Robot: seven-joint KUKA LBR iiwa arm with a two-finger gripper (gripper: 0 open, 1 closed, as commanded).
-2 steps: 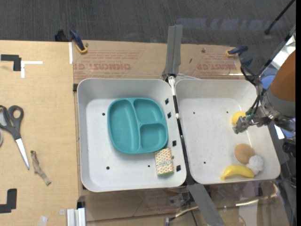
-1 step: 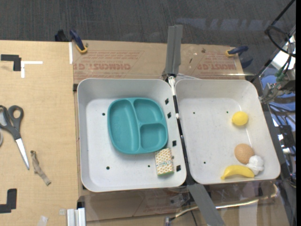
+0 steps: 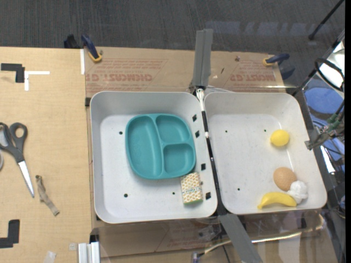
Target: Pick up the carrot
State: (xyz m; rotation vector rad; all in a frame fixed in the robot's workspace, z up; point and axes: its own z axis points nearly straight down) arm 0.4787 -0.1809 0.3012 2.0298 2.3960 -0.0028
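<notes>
Lab bench: clamped cardboard [image 3: 164, 70], two white bins [image 3: 104, 147]

A bench [image 3: 44, 119] covered in cardboard is seen bearing two white bins [image 3: 104, 163] [image 3: 241, 199] side by side, with scissors [image 3: 17, 152] laid near its left edge.

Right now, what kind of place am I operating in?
Probably a robotics lab test bench, not a kitchen: two shallow white bins clamped over cardboard sheeting, toy food such as a yellow plastic banana, and grey-handled scissors on the worktop.
</notes>
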